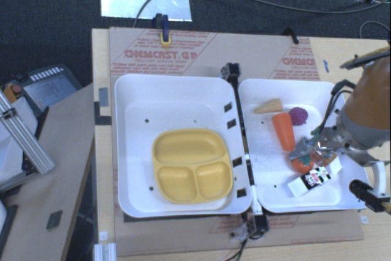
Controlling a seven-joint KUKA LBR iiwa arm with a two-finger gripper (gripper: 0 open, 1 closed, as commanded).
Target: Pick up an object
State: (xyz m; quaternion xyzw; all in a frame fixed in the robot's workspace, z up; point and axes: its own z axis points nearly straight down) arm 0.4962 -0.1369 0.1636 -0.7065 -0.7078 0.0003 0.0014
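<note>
Surface (256, 49) is cardboard-covered, dark carpet behind it. Yellow tray (192, 165) sits in left bin (131, 131). Right of tray, right bin (333, 195) holds orange carrot (283, 130), purple piece (299, 115), white box (311, 180). Gripper (311, 150) hangs over a small orange object (302, 163); grip unclear, arm cut off.

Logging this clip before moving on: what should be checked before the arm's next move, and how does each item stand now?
1. Hand over the right white bin: ok.
2. Object within reach: ok, a small orange-red piece lies right under it.
3. Object seen between the hand's tips: cannot tell.
4. Crowding: not ok, long orange carrot-shaped toy and white-and-black printed block sit close.
5. Yellow divided plastic tray out of the way in the left white bin: ok.
</note>
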